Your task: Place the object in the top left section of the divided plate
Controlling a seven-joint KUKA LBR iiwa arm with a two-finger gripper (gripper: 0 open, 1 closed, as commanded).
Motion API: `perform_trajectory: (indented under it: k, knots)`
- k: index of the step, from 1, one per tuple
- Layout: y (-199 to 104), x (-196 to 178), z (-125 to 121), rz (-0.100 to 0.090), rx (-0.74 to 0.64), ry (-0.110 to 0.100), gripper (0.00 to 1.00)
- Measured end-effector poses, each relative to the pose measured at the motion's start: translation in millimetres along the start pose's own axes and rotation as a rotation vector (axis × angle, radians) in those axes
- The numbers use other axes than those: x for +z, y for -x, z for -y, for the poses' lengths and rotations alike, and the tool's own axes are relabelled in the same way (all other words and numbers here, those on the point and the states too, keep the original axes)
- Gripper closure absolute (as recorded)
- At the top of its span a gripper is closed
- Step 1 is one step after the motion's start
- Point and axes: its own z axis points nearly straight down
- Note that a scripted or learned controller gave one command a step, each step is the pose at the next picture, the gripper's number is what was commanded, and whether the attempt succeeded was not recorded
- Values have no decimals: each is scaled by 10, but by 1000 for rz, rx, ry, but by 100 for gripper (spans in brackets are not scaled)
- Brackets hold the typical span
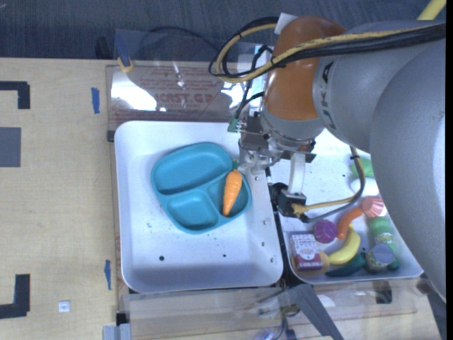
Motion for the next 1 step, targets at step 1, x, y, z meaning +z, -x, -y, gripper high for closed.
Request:
perform_trajectory:
  k: [1]
  knots:
    - [1, 7, 2, 1, 0, -1, 0]
